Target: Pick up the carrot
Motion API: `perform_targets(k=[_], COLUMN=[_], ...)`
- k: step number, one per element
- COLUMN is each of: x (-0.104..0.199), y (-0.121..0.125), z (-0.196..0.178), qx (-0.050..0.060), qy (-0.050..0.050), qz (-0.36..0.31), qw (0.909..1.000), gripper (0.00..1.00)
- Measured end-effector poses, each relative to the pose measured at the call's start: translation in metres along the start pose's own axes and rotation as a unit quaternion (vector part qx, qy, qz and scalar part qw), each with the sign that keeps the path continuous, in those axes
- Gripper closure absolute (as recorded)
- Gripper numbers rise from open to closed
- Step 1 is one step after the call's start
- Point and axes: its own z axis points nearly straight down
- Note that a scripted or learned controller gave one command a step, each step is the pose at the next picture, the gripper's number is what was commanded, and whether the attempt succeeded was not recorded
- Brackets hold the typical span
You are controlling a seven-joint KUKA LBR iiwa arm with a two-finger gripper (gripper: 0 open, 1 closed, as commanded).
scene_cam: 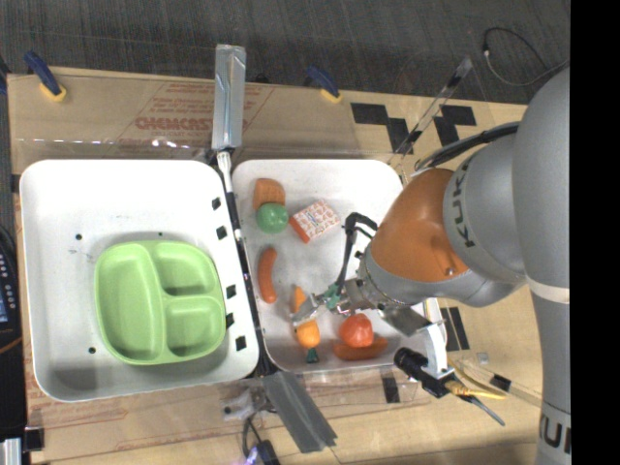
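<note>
You see the jaws [325, 301] low over the right bin [387, 177], but whether they are spread or pressed together you cannot tell. The carrot [300, 301] lies just left of them, an orange fruit [308, 333] just below it. A tomato [356, 330] sits below-right of the jaws, a sausage [267, 274] further left.

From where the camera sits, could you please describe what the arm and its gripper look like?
The arm is bulky, rounded and light grey, with a glossy orange band above the wrist and dark KUKA lettering beside it. A thin black cable loops near the wrist. The gripper is small, metallic and dark-detailed.
</note>
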Motion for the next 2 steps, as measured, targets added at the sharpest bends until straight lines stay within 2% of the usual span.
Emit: perform_targets(k=[1,2], x=[0.0,0.05], y=[0.001,0.062], z=[-0.009,-0.114], qx=[0.0,-0.002], qy=[0.0,0.0], qz=[-0.003,0.061], qw=[1.0,0.9982], gripper=[1.0,1.0])
